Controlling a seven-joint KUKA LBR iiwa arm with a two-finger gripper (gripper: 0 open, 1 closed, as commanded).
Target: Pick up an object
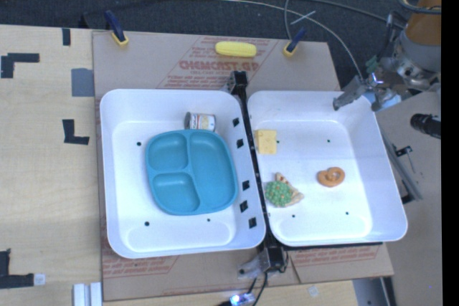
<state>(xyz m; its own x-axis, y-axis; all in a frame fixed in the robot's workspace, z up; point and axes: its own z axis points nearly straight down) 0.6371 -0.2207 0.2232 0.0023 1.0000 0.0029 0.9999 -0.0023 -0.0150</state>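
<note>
Gleaming smooth blue sectioned plate [192, 173]

Yellow banana [235, 49] on cardboard [179, 68]; blue-handled clamps [115, 28] at edge.

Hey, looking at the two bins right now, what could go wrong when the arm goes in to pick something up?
Three possible risks:
1. The gripper sits over the right bin's upper right rim, so a straight descent might hit the rim.
2. The yellow block lies against the divider, leaving little room on that side.
3. The green-topped piece looks flat and irregular, so it may slip out; the donut-shaped item sits clear and seems easier.
</note>
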